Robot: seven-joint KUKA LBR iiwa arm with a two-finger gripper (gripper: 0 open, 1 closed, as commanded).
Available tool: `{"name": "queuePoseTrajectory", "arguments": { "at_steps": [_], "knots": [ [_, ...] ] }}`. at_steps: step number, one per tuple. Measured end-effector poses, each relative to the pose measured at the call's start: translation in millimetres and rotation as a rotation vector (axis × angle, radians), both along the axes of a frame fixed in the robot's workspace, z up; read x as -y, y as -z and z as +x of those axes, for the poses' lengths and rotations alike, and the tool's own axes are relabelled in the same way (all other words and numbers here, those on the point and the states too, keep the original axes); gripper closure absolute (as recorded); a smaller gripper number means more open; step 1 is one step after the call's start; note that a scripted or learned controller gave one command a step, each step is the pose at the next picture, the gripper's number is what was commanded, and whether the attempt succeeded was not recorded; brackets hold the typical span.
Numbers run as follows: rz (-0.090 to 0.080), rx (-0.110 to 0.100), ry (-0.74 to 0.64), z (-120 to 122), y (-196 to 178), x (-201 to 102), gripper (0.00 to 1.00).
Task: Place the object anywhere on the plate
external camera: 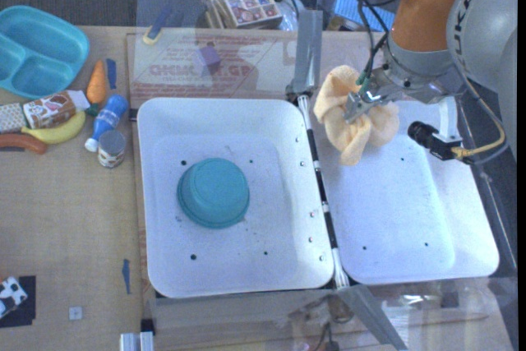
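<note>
Far left on the bench: blue divided tray [37, 53], cut off by the frame edge. Near it a toy carrot [98, 81], a small carton [51, 108], a banana [56, 131], a little bottle [107, 122] and a can [112, 150].

Left bin [156, 259]: holds one teal plate [214, 192], round, sitting left of the bin's centre. It looks upside down, but that's hard to confirm from this angle.

Right bin [427, 251]: yellow cloth [355, 121] hangs bunched over its back-left corner, close to the divider between the bins. Gripper [359, 106] is at the top of the cloth; fingers look pinched into the fabric, cloth draping down both sides of them. Fingertips are mostly buried in the folds, so the exact grip is hard to make out. Cloth is well apart from the plate, not on it.

Arm [460, 20] comes in from upper right, partly cut off by the frame.
</note>
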State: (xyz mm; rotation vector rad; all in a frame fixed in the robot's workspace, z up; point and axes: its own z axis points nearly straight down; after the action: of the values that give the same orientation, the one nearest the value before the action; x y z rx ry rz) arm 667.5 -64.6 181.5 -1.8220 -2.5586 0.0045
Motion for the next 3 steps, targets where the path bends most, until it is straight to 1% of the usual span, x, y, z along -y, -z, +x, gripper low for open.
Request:
{"name": "queuePoseTrajectory", "arguments": {
  "at_steps": [1,2,3],
  "knots": [
    [0.001,-0.004,0.073,-41,-13,-87,1.00],
    [0.001,-0.004,0.083,-95,1,-153,1.00],
    [0.001,0.000,-0.170,-119,-32,-210,1.00]
  ]
}}
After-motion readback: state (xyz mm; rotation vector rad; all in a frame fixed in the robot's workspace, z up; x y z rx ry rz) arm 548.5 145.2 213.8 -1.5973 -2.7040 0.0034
